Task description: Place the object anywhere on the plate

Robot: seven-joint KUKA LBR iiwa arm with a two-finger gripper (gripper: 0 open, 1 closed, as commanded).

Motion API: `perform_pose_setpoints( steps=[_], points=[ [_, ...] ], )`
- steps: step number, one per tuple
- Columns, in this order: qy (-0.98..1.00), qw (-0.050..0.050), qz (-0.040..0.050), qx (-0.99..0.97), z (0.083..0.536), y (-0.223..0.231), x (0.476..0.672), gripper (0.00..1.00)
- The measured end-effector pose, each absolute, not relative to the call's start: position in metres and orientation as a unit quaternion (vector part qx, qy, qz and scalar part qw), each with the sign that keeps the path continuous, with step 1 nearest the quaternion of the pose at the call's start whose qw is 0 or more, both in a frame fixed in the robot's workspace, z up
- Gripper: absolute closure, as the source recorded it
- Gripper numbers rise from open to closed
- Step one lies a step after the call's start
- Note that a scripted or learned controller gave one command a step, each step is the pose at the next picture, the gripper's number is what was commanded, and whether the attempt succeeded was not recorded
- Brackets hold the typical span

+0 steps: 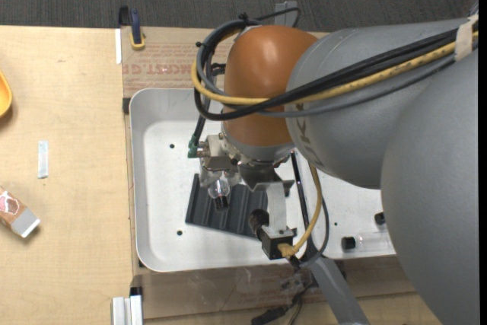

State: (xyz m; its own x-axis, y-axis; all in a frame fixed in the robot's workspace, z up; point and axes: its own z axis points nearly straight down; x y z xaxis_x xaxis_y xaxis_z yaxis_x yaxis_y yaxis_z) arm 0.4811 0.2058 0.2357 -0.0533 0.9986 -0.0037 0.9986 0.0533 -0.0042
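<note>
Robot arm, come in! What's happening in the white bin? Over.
Gripper low over the dark ridged plate in the white bin. Can't tell if it holds anything. Arm blocks much of the bin. Over.

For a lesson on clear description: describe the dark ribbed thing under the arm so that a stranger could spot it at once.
Find the white bin in the middle of the bench, below the big grey arm. On its floor, just under the tool, lies a dark plate, set askew. It is flat and ribbed, dark against the white floor.
</note>
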Motion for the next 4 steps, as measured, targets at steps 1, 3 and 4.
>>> perform_pose_setpoints(
  steps=[1, 3, 4],
  points=[
    [-0.758, 0.001, 0.0027, -0.652, 0.173, 0.121, 0.477, 1.0],
    [-0.554, -0.001, 0.0028, -0.832, 0.238, 0.2, 0.477, 0.0],
    [-0.555, -0.001, 0.0057, -0.832, 0.245, 0.199, 0.477, 1.0]
  ],
)
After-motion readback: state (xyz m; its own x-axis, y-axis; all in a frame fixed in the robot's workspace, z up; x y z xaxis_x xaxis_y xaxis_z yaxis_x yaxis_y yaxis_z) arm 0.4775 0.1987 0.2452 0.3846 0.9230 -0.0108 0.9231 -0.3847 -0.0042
